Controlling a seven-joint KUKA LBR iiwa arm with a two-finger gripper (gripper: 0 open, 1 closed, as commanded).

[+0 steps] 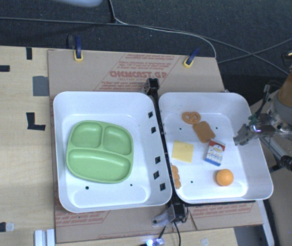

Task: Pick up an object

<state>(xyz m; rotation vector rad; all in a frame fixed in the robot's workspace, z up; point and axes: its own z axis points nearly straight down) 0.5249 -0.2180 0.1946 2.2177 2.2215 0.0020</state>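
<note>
Your gripper hangs at the right bin's right rim, nothing between its fingers; can't tell if they're spread or closed. All pickable stuff sits left of that rim: small carton closest, orange ball below it, yellow square, brown piece, pretzel farther. Loosely scattered, so you likely get clear single grasps. Green plate is in the other bin.

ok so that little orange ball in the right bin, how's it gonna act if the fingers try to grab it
The orange ball looks round and smooth, so it may roll away if nudged rather than squarely pinched. It sits clear of the small box, near the bin's front wall, which might stop it. It is probably light.
</note>
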